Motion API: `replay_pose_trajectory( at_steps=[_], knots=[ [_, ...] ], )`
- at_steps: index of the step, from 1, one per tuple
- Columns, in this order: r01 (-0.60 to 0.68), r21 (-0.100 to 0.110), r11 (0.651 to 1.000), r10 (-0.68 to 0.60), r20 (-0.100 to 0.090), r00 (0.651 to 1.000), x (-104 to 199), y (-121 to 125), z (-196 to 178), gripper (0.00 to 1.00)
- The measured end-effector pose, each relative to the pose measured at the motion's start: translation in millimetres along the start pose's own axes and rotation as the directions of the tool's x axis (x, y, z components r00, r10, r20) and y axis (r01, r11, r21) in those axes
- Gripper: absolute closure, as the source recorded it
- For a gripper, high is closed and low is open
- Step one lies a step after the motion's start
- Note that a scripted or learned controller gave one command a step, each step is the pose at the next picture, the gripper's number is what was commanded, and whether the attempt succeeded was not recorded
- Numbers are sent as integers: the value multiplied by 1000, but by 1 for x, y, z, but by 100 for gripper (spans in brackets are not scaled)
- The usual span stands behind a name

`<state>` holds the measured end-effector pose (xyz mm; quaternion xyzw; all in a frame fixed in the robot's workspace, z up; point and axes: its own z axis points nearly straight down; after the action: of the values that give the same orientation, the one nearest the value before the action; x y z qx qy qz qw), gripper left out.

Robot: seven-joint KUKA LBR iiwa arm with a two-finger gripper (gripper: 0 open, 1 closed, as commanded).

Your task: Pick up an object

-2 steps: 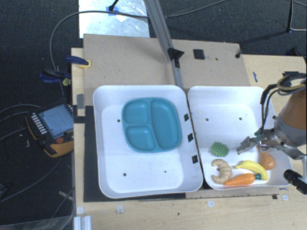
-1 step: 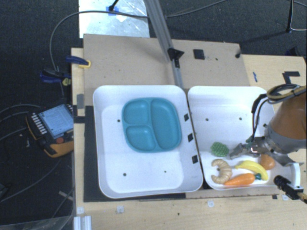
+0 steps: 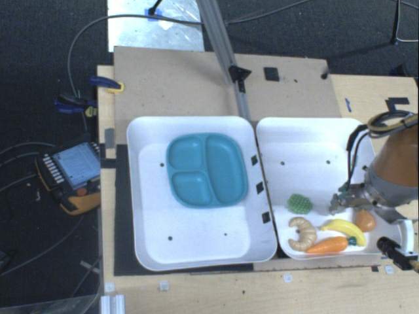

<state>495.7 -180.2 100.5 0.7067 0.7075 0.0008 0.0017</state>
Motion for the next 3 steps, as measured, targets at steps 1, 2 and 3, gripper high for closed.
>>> replay_pose_trajectory(
  at_steps=[1, 2, 3],
  knots=[
    [3, -3, 1000, -3, 1, 1000, -1, 1, -64, 100],
    [4, -2, 1000, -4, 1, 1000, 5, -4, -121, 100],
    [4, -3, 1000, -4, 1, 1000, 5, -2, -159, 100]
  ],
)
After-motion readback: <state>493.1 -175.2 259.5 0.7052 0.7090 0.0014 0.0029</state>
